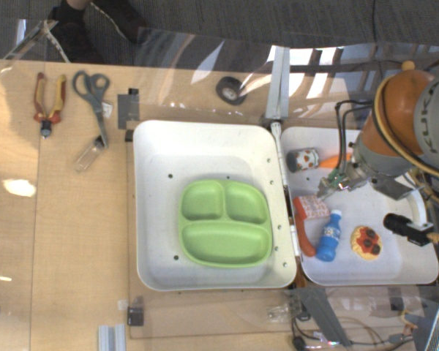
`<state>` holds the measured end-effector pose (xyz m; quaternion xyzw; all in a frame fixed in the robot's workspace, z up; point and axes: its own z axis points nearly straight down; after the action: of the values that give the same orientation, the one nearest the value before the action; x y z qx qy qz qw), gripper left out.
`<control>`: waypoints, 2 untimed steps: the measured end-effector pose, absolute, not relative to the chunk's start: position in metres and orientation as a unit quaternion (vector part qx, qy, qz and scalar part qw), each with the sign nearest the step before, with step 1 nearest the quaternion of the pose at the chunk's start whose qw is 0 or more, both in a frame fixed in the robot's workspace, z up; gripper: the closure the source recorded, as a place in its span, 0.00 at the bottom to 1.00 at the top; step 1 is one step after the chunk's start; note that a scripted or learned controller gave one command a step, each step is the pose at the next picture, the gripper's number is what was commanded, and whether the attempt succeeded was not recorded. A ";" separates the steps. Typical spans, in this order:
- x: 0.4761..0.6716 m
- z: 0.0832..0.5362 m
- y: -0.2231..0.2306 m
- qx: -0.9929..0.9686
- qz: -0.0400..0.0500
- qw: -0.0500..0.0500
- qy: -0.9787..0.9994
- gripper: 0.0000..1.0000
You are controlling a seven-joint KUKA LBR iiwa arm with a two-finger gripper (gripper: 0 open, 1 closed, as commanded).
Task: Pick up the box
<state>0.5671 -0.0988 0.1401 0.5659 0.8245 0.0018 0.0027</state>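
The box, a small red-and-white carton, lies in the right bin near that bin's left wall, with a blue bottle touching its near right corner and an orange-red strip running along its left edge. The end effector hangs just beyond the box's far right corner, low over the bin, and I cannot tell how it is set, because the wrist and cabling cover it from above. The likely failure is a grasp landing off the box, toward its far edge, so the carton tips or slides against the wall; crowding from the bottle could also spoil the grasp or get the bottle nudged or caught instead. By count: two white bins, one green divided plate in the left bin, one box, one bottle, one small can-like toy at the far end, one round pizza-like toy, and on the worktop one pair of pliers, one pair of scissors and one roll of tape.
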 end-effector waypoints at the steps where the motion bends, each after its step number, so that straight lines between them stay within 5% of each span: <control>1: 0.554 0.107 -0.106 0.537 0.007 0.023 0.843 0.00; 2: 0.552 0.105 -0.103 0.602 0.011 0.026 0.798 0.00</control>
<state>0.5520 -0.1034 0.1053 0.6019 0.7980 0.0112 0.0259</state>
